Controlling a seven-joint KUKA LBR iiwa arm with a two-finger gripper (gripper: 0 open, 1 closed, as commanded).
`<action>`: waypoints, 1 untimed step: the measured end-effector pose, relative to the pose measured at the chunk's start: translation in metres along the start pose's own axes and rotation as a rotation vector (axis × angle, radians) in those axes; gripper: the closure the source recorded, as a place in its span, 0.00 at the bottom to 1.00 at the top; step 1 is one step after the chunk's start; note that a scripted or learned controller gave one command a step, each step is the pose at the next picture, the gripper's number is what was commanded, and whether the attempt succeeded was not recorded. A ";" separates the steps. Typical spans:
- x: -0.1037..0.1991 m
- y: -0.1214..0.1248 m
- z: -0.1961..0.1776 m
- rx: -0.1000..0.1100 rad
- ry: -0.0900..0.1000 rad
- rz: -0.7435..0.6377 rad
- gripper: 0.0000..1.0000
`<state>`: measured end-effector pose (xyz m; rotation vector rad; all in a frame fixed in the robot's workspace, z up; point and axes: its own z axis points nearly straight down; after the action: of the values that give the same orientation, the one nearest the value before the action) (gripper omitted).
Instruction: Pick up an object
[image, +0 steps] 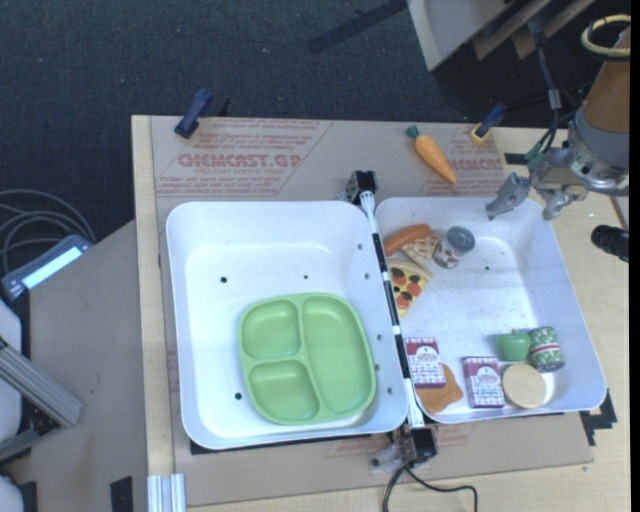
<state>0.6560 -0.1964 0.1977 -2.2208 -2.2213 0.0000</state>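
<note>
Brown bench (250, 160) on dark carpet (150, 50) bears two white bins (200, 240); jaws apart.

Toy food scattered in the right bin (560, 270).
A pizza slice (406, 283) and small jar (457, 243) lie near its upper-left corner; two red cartons (427, 362), a green can (546, 347) and a round biscuit (526, 386) sit along its front edge.

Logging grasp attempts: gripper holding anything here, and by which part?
Nothing held. The gripper hangs open above the right bin's far edge, with nothing between its fingers; the toys lie in the bin.
</note>
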 end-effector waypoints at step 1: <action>0.020 -0.035 0.081 -0.008 -0.003 -0.001 0.00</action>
<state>0.6206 -0.1767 0.1165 -2.2251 -2.2281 -0.0062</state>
